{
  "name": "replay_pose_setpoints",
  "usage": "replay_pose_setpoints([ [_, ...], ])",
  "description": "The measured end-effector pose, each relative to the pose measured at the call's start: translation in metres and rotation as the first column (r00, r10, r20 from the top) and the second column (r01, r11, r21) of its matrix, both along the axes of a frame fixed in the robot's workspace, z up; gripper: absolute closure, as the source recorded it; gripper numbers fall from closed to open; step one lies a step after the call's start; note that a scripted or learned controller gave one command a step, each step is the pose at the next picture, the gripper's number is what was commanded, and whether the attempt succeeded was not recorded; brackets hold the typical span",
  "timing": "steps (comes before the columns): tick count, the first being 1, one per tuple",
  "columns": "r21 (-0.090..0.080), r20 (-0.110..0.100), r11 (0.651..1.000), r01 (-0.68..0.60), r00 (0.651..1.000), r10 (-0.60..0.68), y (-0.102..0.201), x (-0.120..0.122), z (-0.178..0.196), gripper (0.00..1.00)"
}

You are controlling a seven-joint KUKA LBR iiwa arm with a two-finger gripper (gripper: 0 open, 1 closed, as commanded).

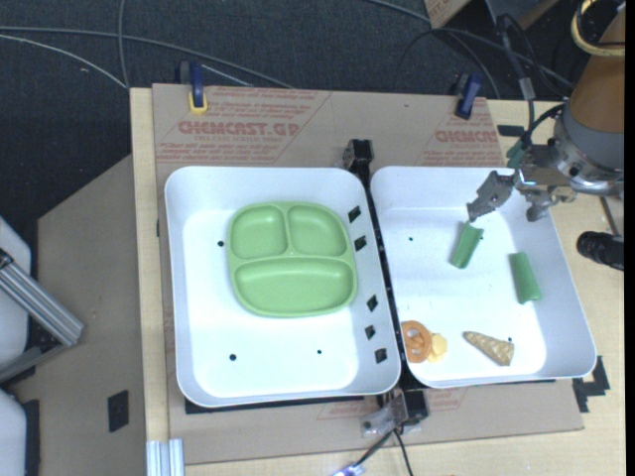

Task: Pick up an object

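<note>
Bench [248, 117]: brown board, printed red lettering along far edge, clamped at far edge by a blue clamp with yellow tip [196, 85] and a second blue clamp [466, 94]. Directly on it: left white bin [189, 296] and right white bin [561, 296], side by side, touching along a black divider strip [375, 266].

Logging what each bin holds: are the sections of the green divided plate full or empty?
Empty. The green divided plate lies flat in the left bin, and all three sections show bare green.
</note>
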State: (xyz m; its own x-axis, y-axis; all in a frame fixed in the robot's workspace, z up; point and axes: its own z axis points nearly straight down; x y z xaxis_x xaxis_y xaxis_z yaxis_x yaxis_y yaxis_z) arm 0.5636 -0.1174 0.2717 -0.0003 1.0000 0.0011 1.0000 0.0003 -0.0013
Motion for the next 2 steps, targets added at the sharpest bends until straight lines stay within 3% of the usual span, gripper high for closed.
replay_pose_setpoints([
  [2,0.001,-0.005,1.0,0.0,1.0,0.0,0.0,0.009,-0.108,0.0],
])
